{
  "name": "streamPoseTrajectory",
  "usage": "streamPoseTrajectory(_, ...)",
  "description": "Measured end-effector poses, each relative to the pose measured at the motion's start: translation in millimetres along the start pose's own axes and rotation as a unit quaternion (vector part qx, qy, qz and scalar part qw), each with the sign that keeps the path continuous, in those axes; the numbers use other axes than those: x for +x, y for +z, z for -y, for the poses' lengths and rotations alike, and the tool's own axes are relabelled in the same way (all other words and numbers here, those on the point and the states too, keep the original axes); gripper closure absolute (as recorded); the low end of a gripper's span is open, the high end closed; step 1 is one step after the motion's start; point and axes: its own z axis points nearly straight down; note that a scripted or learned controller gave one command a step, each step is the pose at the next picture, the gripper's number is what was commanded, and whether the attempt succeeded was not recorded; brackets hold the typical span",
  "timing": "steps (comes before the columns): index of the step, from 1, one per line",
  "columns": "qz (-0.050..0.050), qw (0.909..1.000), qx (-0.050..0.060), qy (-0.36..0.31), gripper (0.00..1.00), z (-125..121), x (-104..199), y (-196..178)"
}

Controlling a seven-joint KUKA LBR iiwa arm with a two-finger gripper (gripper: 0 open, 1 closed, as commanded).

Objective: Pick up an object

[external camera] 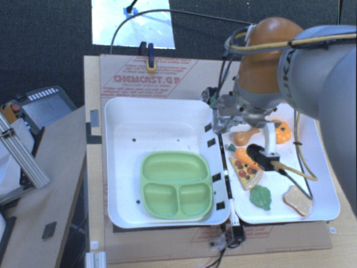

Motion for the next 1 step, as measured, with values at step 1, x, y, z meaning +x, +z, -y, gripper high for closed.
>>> streamPoseTrajectory(1, 0.0, 1.0, -0.001, -0.001, 1.0, 15.9, 54.2, -13.6)
